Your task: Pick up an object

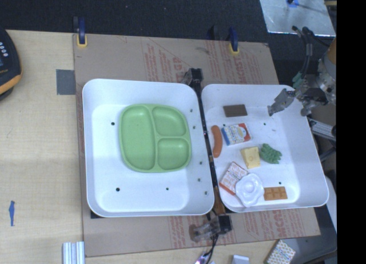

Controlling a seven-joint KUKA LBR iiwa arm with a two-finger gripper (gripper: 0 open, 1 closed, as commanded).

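Hovering above the upper right part of the shallow white right-hand bin [309,160], the grey two-finger gripper [291,104] looks to be in the approach step of the pick, with nothing yet between its fingers. 2 dark fingertips show, 1 slanting down toward the bin floor and the other nearer the wrist; they stand apart, so the gripper reads as open and empty.

All the candidate objects lie in that bin, placed here relative to the flat dark brown rectangular block [234,110]. The gripper sits to the block's right, well apart from it. Just below the block lies the small blue, white and red packet [235,134], with the orange-red sausage-shaped piece [217,141] to its left. Further below are the pale yellow cube [250,157] and, just beside it, the dark green leafy toy vegetable [270,154]. Lowest come the red and white printed packet [232,178], the round white lid-like piece [249,189] and the flat orange bar [275,193].

The arm enters from the block's right, its wrist bent so the fingers point down and leftward. By judgement, the next move calls for choosing 1 target, probably the block as the nearest item, travelling left over it, descending with the fingers astride it, then closing.

The green 3-compartment plastic plate [154,138] rests in the left white bin [97,194], far left of the block.
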